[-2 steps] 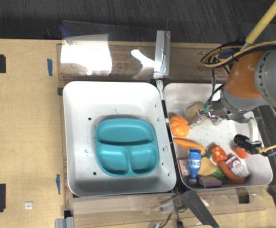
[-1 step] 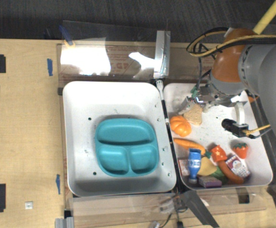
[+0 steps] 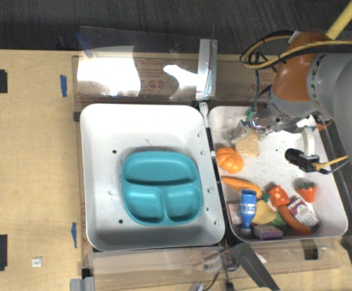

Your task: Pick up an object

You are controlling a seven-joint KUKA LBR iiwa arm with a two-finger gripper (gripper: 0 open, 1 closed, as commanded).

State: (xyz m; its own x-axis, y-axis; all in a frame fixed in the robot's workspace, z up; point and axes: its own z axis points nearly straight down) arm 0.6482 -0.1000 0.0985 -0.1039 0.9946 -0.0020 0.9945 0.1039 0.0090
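The closest thing to a target, as far as I can judge, is the flat tan bread-slice-shaped piece (image 3: 247, 146). It's in the upper left part of the right-hand shallow white bin (image 3: 277, 147), and it looks like it's lying on the bin floor, not lifted. The hand (image 3: 255, 126) is right above it, at its upper edge. From this slanted overhead view I honestly can't tell how far open the hand is, or whether it has a grip on the tan piece or is just close to it. So I'd call the pick not done yet: the arm is in position over something, but nothing is visibly up in the air.

Just beside the tan piece, lower left, sits a small orange pumpkin-shaped toy (image 3: 230, 160). Below that an orange toy carrot (image 3: 241, 184) lies across the bin. Further down there's a crowded pile along the bottom edge: a blue little bottle (image 3: 247, 206), a brown toy sausage (image 3: 294, 220), a red-and-white packet (image 3: 301, 210) and a red toy tomato (image 3: 308, 191) off to the right, well apart from the hand.

The left shallow white bin (image 3: 103, 162) holds only a teal plastic compartment tray (image 3: 161, 187), sitting in the middle. Both bins rest on the tan bench (image 3: 24, 180).

What's left, I'd guess: get a real grip and lift clear of the bin.
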